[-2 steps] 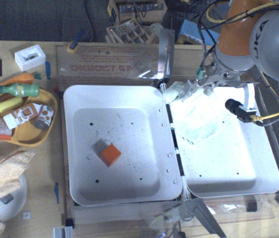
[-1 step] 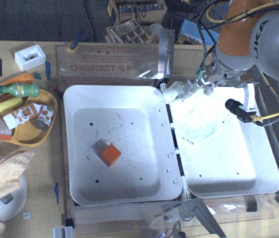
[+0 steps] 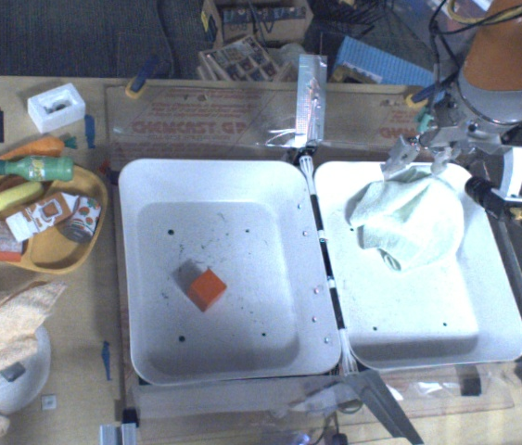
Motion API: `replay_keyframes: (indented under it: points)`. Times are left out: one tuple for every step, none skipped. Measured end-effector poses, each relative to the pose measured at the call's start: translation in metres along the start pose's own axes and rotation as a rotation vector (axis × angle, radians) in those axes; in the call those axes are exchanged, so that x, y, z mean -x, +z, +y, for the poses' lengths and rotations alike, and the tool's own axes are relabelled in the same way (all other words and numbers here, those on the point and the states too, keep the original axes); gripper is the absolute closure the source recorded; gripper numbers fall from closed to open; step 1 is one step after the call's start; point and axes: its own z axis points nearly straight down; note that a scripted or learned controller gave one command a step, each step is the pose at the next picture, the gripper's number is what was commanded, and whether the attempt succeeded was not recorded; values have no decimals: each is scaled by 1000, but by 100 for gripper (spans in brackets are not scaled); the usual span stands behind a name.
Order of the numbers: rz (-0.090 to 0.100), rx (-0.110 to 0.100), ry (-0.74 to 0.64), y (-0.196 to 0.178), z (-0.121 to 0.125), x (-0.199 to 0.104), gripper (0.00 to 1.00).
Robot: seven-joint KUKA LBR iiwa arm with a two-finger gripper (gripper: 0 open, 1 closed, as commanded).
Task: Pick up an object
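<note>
Gripper (image 3: 425, 158) sits at the top edge of a pale green cloth (image 3: 409, 219) in the right bin (image 3: 446, 332). Fingers pinch a raised fold of it, so it looks like a grasp in hand. Next move: lift straight up and check the fabric comes along. Cloth is crumpled, soft, bunched in the bin's upper half. 1 orange block (image 3: 208, 289) lies in the left bin (image 3: 149, 332), untouched.

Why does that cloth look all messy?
The pale cloth in the right bin lies crumpled in a heap, its top corner pulled up at the gripper. The orange block in the left bin sits skewed.
</note>
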Motion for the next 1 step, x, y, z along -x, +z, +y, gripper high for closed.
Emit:
replay_keyframes:
  points:
    - [2,-4,60,85,-24,0,0]
